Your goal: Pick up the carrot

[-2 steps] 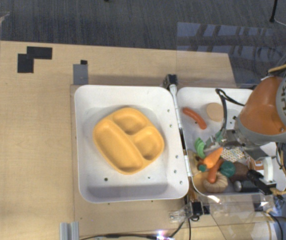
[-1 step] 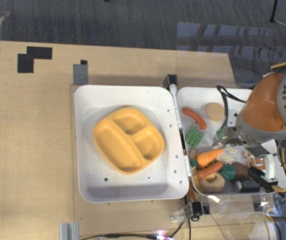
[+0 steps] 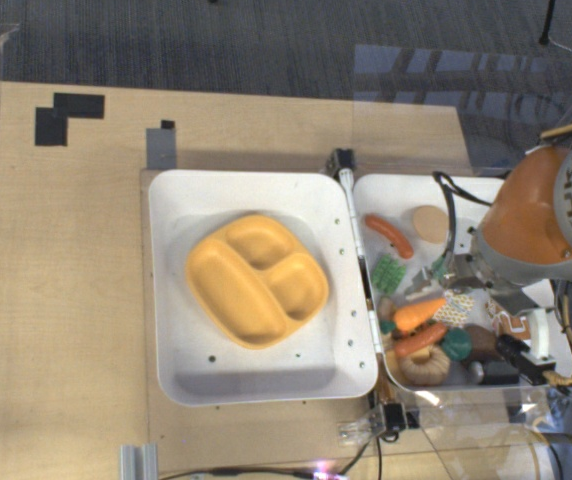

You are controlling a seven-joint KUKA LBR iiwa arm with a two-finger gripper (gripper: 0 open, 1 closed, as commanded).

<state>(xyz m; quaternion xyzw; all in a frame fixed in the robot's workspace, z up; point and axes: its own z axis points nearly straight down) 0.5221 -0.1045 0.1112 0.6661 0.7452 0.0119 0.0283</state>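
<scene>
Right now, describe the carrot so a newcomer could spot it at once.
Look at the right-hand white bin, the crowded one next to the bin holding the yellow divided plate. The carrot lies near that bin's left side, just under the gripper. It is bright orange and tapered, paler than the red-orange sausage farther up.

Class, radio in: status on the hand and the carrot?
Hand low in right bin, beside carrot. Carrot lying there, not lifted. Sausage, green toy crowd it.

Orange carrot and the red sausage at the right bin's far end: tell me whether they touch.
Apart. The camera view shows the orange carrot lying nearer the front, with bare white bin floor and a green toy between it and the red sausage.
</scene>
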